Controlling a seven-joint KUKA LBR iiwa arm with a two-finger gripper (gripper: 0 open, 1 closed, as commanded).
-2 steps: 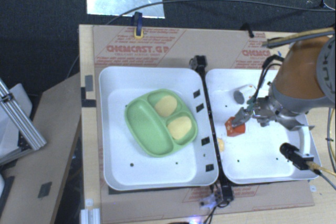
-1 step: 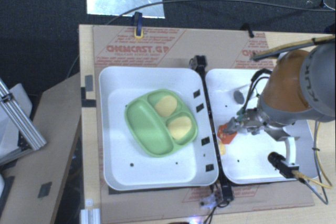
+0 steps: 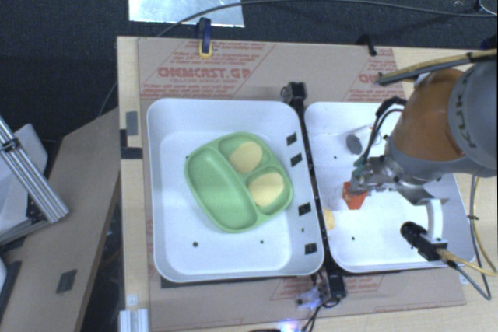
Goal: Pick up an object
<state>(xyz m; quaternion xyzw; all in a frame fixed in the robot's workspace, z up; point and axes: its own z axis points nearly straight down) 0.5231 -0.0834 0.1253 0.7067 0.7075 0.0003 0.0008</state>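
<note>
My claw (image 3: 359, 184) is down in the right shallow white plastic bin (image 3: 342, 249), directly over a small orange block (image 3: 355, 200) that sits near the bin's left wall. The block's lower part shows just beneath my fingertips, but I cannot tell whether they are spread, pressed together, or pinching it, since my wrist and grey housing cover them from above. By my judgement, the reach is done and the grasp itself is unconfirmed; the lift is all still to do, as the block looks to be resting on the bin floor. A grey rounded object (image 3: 355, 142) lies farther back in the same bin. In the left white bin (image 3: 167, 245) a green divided plastic plate (image 3: 214, 194) holds two yellow pieces (image 3: 247, 156), well apart from me.
</note>
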